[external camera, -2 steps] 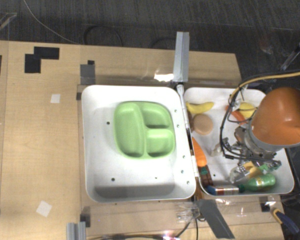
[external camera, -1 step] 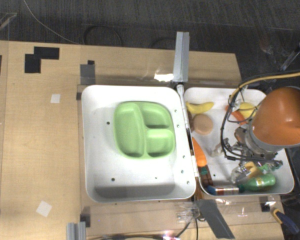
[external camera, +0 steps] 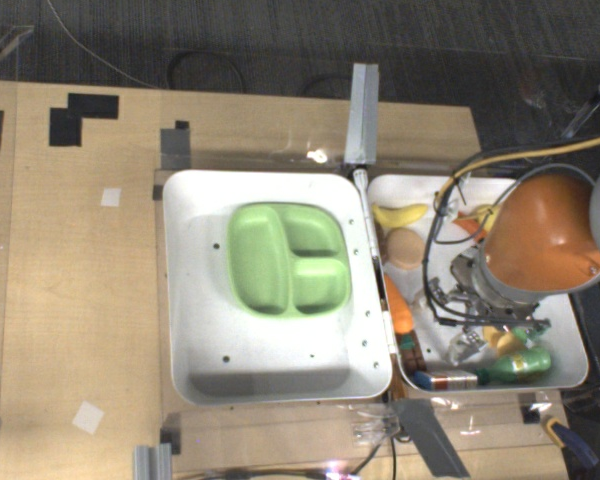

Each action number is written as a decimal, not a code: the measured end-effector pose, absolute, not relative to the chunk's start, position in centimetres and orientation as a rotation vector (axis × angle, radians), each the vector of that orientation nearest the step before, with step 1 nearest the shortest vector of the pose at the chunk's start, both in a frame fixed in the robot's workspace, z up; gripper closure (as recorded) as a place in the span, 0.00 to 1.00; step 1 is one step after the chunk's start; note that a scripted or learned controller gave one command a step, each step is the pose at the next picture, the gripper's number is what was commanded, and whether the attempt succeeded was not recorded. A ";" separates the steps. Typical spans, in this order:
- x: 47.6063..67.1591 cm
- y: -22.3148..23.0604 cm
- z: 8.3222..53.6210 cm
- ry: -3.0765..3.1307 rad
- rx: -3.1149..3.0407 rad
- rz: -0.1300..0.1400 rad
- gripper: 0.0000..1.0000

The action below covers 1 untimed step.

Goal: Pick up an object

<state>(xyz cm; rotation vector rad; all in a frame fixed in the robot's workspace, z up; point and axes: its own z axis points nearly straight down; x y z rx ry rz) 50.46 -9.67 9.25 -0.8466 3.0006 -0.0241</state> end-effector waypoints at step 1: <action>54.2 -11.8 9.7 2.928 -1.110 -0.005 0.00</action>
